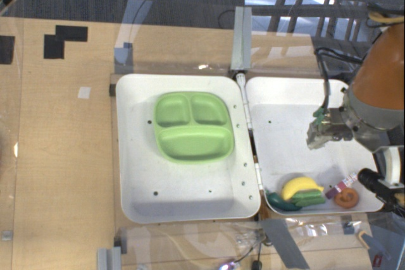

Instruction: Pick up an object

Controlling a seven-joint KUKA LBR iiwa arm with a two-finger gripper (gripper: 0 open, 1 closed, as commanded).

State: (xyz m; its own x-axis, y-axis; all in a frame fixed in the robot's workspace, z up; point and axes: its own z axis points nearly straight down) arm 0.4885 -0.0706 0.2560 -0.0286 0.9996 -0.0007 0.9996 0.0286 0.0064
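— Where does the pickable stuff sit?

— It huddles in the near corner of the right bin (278, 104): a yellow banana (301, 186) lies on top of a green vegetable-shaped toy (297, 200), the two touching, and just beside them to the right lies an orange ring-shaped piece (346, 198) with a small purple-and-white item (347, 184) against it. All of them rest on the bin floor.

— And the arm?

— The gripper (318, 133) hangs over the middle of the right bin, apart from the cluster and farther from the camera. Nothing shows between its fingers; whether they are spread or closed cannot be told from this slant.

— So how far along is the pick?

— By the look of it, nothing is lifted yet. The approach to an object, the closing and the lift all seem left to do.

— The other bin?

— The left bin (133, 136) holds a green divided plate (192, 126), lying flat. Both bins stand side by side on the wooden surface (57, 155).
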